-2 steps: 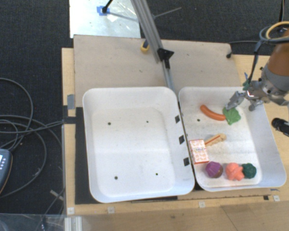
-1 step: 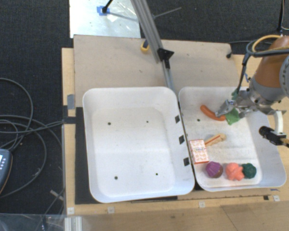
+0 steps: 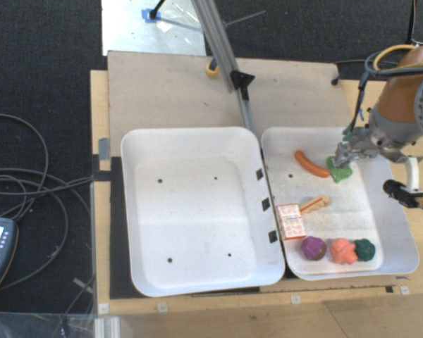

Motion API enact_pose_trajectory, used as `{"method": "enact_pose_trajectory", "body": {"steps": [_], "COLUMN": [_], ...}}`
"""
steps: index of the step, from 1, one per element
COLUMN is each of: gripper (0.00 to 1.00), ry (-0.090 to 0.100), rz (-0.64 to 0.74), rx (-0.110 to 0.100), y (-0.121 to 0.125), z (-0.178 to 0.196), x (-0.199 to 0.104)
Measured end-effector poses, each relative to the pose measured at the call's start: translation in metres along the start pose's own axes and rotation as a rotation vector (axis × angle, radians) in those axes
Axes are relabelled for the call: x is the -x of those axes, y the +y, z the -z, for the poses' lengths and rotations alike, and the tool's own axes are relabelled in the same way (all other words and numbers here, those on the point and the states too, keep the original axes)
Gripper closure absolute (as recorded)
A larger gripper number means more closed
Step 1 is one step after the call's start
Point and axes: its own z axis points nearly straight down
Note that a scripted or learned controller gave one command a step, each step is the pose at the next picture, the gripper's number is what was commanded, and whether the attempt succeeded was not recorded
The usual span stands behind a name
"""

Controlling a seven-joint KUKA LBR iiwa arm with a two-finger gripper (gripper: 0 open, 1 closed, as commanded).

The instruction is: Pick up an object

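The arm reaches in from the right, over the upper part of the right bin. Its claw is low over the bin and sits directly on a green toy, which shows just below and around the tips. Whether the claw is clenched on that toy or released cannot be told; the tips are too small and too crowded by the toy to read.

An orange sausage lies tilted just to the left of the green toy, close to it, perhaps touching. Lower in the same bin lies a small stick, and beside it, near the bin's left wall, a red-and-white carton. Along the near wall sit three items in a row: a purple toy, an orange toy and a dark green toy, each close beside the next.

The left bin stands alongside on the tabletop.
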Motion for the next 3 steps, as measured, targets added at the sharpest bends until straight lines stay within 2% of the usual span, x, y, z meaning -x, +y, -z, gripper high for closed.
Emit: {"method": "enact_pose_trajectory", "body": {"steps": [1,2,3], "gripper": [1.00,1.00,1.00], "ry": [-0.001,0.000,0.004], "rz": [-0.004,-0.003,0.003], "rx": [0.000,-0.003,-0.006], "y": [0.005,0.007,0.012], "z": [0.060,0.090,0.100], "x": [0.009,0.010,-0.053]}}
